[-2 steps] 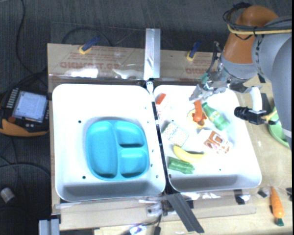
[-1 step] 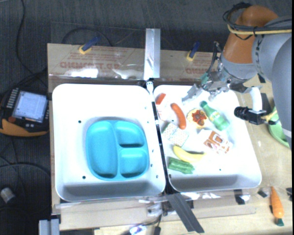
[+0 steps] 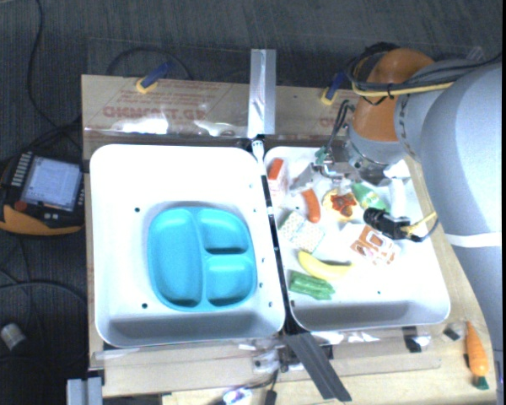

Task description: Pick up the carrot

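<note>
A teach pendant (image 3: 42, 188) lies on the floor to the left of the bench (image 3: 101, 91), out of the working area. On the bench, the left bin (image 3: 110, 226) holds a blue divided tray (image 3: 204, 256), set flat in the middle, probably as the place where sorted pieces go; its three compartments hold nothing.

The right bin (image 3: 422, 298) holds the toy food in a loose heap towards its left and far side, the way tipped-in pieces settle. The carrot (image 3: 310, 205) is judged to be the short orange-red piece in the bin's upper left part, just right of the divider between the bins. It lies flat, its long axis running roughly away from the camera. It is smooth, rounded at both ends and slightly glossy, and no green top can be made out. A white packet (image 3: 299, 229) touches its near end, and a red piece (image 3: 344, 202) lies just to its right. A banana (image 3: 325, 266) and a green vegetable (image 3: 312, 286) sit nearer the camera, well apart from the carrot.

The end effector (image 3: 347, 171) hangs over the bin's far side, just right of and beyond the carrot, not over it. Whether it is released or clenched cannot be told, as the wrist covers it. The arm (image 3: 464, 142) reaches in from the right, which leaves the carrot's left side unobstructed.
</note>
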Robot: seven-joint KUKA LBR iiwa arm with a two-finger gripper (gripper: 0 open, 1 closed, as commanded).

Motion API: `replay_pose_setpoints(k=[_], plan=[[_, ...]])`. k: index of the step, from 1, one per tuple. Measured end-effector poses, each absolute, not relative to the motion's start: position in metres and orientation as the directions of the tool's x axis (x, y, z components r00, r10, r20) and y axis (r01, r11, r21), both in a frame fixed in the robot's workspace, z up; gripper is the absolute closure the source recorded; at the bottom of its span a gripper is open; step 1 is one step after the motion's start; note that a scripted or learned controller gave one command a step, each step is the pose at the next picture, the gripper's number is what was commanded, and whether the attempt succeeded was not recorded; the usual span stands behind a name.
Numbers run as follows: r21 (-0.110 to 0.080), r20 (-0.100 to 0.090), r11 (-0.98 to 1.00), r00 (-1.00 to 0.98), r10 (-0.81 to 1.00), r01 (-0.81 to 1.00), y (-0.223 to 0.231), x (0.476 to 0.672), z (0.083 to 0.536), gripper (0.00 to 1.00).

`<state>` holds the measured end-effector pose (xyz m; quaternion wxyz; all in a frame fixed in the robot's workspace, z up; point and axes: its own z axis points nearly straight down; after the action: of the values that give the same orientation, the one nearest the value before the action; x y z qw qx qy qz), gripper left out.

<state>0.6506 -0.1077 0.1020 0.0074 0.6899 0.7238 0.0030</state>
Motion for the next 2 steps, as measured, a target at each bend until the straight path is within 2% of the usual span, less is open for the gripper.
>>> replay_pose_setpoints(k=[1, 2], plan=[[-0.002, -0.004, 0.264, -0.264, 0.964, 0.964, -0.1083, 0.6683, 0.123, 0.0], [-0.002, -0.004, 0.264, -0.264, 0.964, 0.964, -0.1083, 0.6683, 0.123, 0.0]])
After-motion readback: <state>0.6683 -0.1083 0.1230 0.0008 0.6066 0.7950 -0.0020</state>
